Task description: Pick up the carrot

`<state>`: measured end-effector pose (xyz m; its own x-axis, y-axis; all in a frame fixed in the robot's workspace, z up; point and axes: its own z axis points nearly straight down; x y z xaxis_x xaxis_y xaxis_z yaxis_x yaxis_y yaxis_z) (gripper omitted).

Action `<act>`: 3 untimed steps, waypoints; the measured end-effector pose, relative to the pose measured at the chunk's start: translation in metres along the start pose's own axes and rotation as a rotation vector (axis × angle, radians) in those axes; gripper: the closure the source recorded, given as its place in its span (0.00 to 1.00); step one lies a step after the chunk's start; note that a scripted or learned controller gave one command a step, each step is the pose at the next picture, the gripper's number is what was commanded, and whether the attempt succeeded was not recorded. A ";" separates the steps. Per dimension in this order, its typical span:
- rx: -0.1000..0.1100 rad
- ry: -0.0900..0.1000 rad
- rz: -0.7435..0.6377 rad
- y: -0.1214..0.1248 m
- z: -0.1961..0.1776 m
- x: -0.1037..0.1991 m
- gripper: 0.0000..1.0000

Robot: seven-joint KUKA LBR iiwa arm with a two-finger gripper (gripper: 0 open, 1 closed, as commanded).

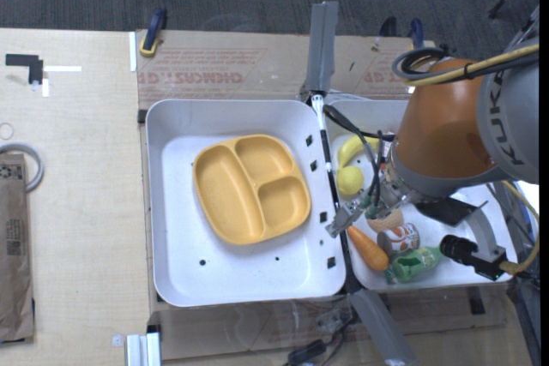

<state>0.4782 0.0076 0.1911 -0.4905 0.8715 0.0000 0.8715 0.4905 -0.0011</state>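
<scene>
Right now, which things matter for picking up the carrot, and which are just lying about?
For the job:
carrot, in the right bin
pincer, just above the carrot

Lying about:
yellow tray in the left bin
lemon
banana
green packet

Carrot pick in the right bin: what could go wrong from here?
1. The carrot lies packed against a green item and a small can, so the gripper may knock or grab a neighbour.
2. It sits near the bin's left wall, which could block one side of the grasp.
</scene>
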 end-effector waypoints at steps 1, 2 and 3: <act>-0.001 -0.002 -0.041 -0.029 -0.090 -0.052 0.00; 0.001 0.001 -0.130 -0.003 0.000 -0.010 0.00; 0.000 0.000 -0.098 -0.037 -0.004 -0.065 0.00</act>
<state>0.4777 -0.0670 0.1954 -0.5731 0.8195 -0.0002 0.8195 0.5731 -0.0013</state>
